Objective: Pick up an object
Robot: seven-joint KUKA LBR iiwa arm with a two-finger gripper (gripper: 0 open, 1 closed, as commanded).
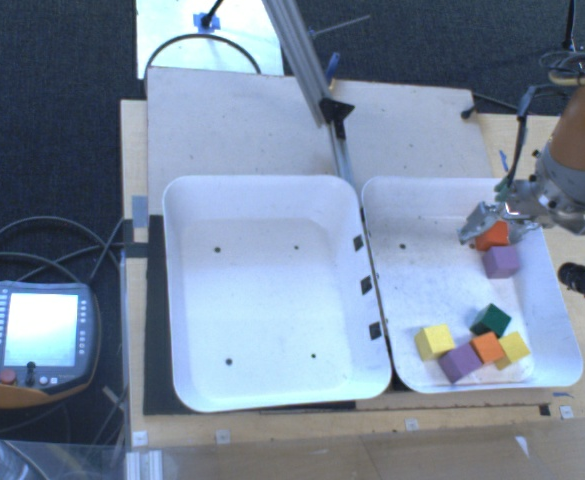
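Observation:
My gripper (pixel 489 224) is low over the upper right part of the right bin (pixel 412 268), reaching in from the right. An orange block (pixel 492 236) lies directly under it, partly hidden by the gripper body. A purple block (pixel 502 261) rests just below the orange one, touching or nearly touching it. Near the bin's front sits a cluster of blocks: a yellow block (pixel 434 341), a green block (pixel 491 320), a second orange block (pixel 487 347), a second purple block (pixel 460 361) and a second yellow block (pixel 514 348).
The left bin (pixel 262 288) adjoins the right one along a shared rim with black clips. A metal pole (pixel 307 58) slants over the back board. A teach pendant (pixel 34 343) lies left of the bench. The arm's orange band (pixel 584 133) stands at the right edge.

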